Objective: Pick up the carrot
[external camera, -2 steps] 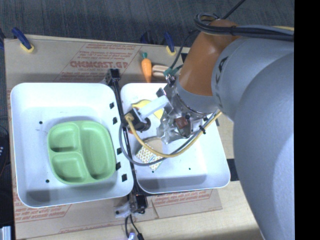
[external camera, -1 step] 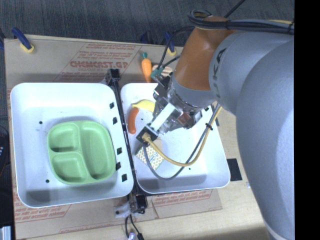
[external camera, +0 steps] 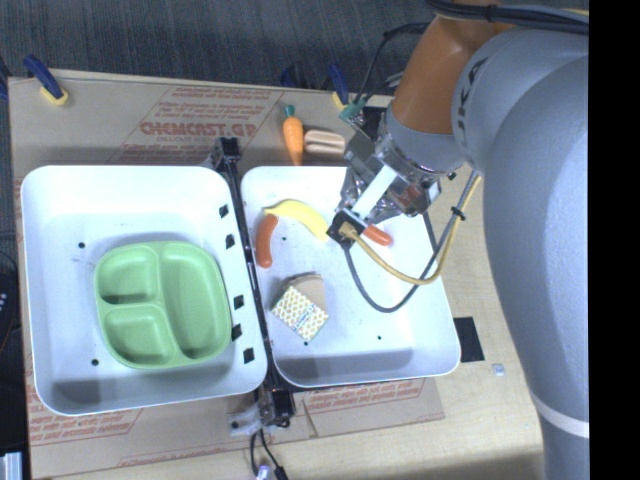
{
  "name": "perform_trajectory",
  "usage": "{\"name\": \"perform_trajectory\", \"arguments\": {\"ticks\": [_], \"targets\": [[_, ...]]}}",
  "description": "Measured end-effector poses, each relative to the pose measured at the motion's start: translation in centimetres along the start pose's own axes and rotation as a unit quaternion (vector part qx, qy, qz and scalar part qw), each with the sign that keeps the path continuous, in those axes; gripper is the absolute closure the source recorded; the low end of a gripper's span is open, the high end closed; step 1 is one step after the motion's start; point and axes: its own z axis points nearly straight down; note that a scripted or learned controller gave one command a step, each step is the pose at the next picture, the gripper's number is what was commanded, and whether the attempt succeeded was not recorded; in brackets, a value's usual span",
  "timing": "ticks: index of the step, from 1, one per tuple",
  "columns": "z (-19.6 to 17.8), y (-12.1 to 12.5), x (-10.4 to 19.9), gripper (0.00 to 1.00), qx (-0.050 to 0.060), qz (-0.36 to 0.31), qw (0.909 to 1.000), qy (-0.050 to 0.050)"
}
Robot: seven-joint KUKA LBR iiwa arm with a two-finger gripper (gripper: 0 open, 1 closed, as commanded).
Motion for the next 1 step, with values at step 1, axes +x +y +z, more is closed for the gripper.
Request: {"name": "perform_trajectory", "arguments": {"ticks": [1], "targets": [[0.03,0.41,-7.01,1.00,0.001,0.054,0.9985,0.000]]}}
